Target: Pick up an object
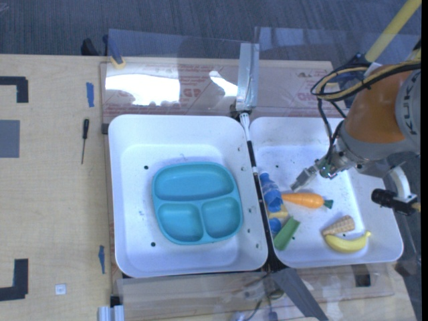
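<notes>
Your fingers hang just above the carrot in the right bin, tilted toward it for a grasp; you cannot tell their spread, and they grip nothing visible

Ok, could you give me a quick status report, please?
Gripper low in right bin, holding nothing. Carrot just below it. Banana further off.

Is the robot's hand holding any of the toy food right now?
No, nothing is held. The hand hangs just above the toy carrot in the right bin, with nothing between its fingers.
</notes>
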You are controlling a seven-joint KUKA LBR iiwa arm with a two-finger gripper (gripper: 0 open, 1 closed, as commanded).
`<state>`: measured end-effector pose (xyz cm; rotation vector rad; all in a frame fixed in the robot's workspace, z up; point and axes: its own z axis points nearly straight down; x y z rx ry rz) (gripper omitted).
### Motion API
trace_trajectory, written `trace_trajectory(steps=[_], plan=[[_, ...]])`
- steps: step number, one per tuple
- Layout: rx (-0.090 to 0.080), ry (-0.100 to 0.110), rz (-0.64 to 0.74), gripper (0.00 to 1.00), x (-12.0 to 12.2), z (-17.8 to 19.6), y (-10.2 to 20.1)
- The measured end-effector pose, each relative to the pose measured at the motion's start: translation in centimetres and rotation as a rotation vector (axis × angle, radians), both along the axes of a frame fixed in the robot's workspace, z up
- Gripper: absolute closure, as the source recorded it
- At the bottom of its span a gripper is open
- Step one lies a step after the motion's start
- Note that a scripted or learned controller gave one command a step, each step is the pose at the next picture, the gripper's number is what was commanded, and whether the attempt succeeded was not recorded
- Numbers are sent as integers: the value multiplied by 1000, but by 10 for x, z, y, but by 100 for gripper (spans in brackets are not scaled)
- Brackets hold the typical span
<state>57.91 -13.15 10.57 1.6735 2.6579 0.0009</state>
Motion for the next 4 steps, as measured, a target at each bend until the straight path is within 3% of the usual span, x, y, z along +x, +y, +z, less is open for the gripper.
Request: trace_trajectory(steps=[1, 2, 3, 4], plan=[[1, 2, -66, 0, -54, -4, 2], [-2, -6, 128, 0, 12, -18, -2], [-2, -6, -262, 0, 15, 35, -45], [0, -3, -485, 0, 71, 57, -10]])
